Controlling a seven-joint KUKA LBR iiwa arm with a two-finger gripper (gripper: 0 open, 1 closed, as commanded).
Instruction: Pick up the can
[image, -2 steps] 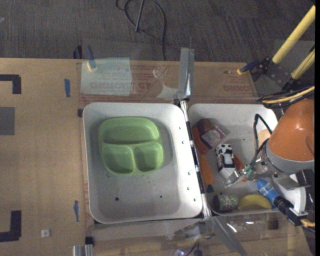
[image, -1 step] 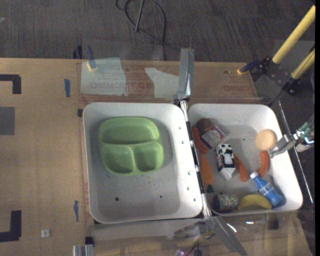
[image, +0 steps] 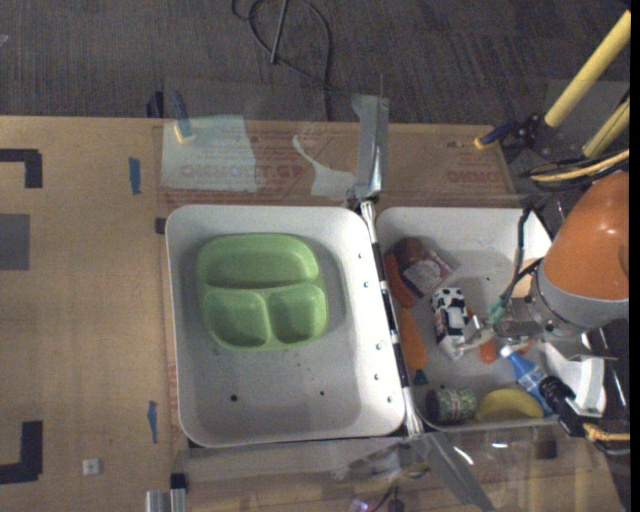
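Two white bins side by side. Left bin (image: 200, 400): green divided tray (image: 262, 290). Right bin (image: 480, 235): can (image: 453, 404) lying at near edge, banana (image: 510, 404) just beside, blue bottle (image: 527, 374) near. Gripper (image: 500, 325) over bin middle, grasp state unclear.

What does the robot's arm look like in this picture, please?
The arm enters from the right as a bulky rounded orange segment above a grey metallic wrist section. Thin dark cables run beside it, and the gripper end is small, grey and mechanical-looking.
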